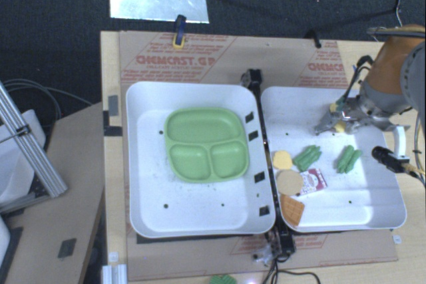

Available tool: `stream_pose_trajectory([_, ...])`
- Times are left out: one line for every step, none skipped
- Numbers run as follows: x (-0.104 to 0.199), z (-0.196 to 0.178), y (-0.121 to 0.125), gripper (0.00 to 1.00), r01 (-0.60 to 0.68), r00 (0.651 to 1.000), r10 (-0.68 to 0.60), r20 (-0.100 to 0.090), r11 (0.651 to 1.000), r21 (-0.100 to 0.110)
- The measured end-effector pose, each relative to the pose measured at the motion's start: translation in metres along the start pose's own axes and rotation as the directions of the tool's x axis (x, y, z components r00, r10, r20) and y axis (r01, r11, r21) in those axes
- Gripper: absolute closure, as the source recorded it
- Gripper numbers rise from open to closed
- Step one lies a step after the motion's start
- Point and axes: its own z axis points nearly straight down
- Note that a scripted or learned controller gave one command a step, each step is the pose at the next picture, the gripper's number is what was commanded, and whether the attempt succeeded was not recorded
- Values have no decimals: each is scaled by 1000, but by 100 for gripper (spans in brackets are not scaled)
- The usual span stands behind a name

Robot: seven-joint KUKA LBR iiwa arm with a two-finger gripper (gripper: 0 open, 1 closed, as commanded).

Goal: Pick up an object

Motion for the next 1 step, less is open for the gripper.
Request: stream_pose_trajectory([-1,-61,16,0,0,1000,0,2,1000,-9])
